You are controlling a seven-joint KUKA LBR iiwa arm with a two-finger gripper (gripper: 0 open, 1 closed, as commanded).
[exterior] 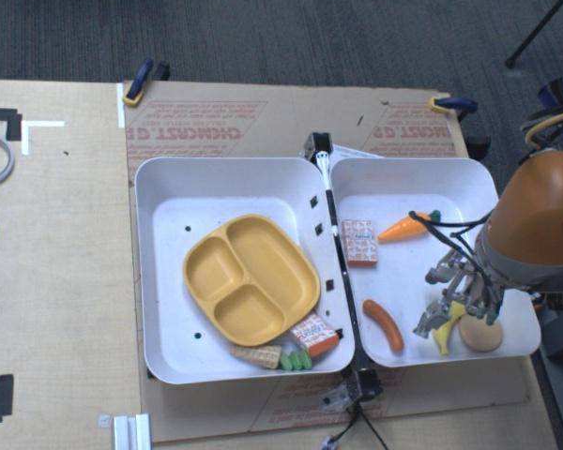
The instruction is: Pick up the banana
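Looking at the lower right of the frame, I see the gripper (448,319) down in the right bin (408,181), its fingers closed around the banana (444,334). The banana's long axis runs nearly up-down in the frame, poking out just below the fingers, beside the egg (481,334). I judge a straight lift comes next.

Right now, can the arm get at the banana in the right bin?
Probably yes: the tool is already at the banana, in the right bin, and only the egg lies close beside it.
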